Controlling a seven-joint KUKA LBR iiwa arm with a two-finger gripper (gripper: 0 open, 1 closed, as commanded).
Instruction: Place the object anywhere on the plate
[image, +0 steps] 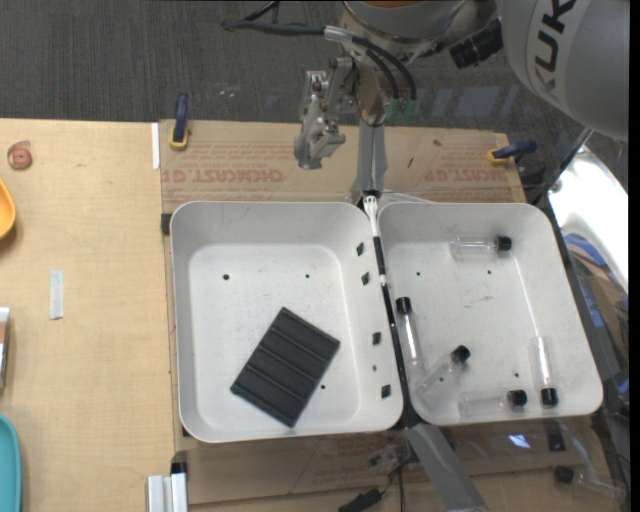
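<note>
The dark ribbed plate (287, 365) lies tilted on the floor of the left bin (200, 330), toward its near edge, with bare white floor around it on all sides. Right of the plate, across the divider, the right bin (560, 300) holds several clear vials with black caps (460, 355): one lies against the divider, some cluster along the near wall, and one rests near the far wall. These are presumably the objects, though their glass is faint against the white. Farthest from the plate, above the cardboard beyond both bins, hangs the gripper (320, 150), well apart from every vial. Nothing shows between its fingers; whether they are spread or together I cannot tell from this angle.
</note>
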